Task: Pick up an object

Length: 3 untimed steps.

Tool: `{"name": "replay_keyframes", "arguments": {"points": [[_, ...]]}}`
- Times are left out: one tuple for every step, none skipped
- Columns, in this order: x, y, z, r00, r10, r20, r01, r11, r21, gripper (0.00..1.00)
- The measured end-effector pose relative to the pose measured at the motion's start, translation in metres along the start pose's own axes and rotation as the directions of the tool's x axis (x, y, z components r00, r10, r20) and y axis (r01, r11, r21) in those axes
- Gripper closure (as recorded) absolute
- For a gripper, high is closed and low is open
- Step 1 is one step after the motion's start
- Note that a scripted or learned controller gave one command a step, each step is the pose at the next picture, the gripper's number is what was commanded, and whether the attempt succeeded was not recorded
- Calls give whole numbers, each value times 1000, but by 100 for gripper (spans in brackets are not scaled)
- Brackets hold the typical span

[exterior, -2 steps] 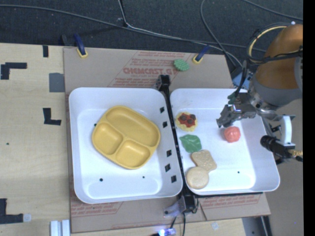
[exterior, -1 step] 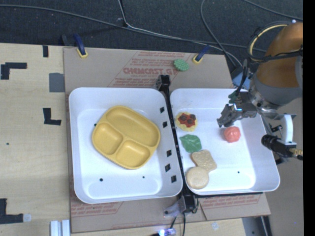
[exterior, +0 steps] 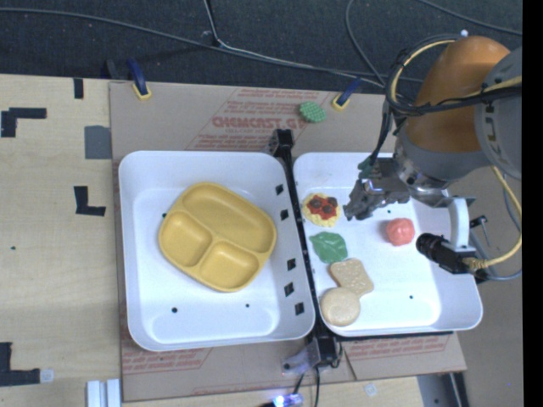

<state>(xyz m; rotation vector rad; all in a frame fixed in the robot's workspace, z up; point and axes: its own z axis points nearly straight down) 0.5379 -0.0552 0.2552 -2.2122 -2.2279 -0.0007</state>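
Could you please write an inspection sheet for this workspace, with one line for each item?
Surface: cardboard sheet on a wooden bench, carrying the left bin and right bin side by side.
Job's things: in the right bin, a round yellow piece with red topping, a green leaf piece, a tan slice, a pale round piece and a red ball.
Clutter: yellow divided tray in the left bin; small green piece on the cardboard behind the bins.
Gripper: gripper low over the right bin, beside the yellow piece; fingers unclear.
Cables: black cables across the dark floor behind.
Surroundings: black tape marks on the bench.
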Motion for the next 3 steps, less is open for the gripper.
{"name": "replay_keyframes", "arguments": {"points": [[43,-5,11,1000,2,1,-2,1000,1,100],[91,0,27,1000,1,1,-1,1000,3,100],[142,-6,20,1000,0,0,0,1000,0,100]]}}
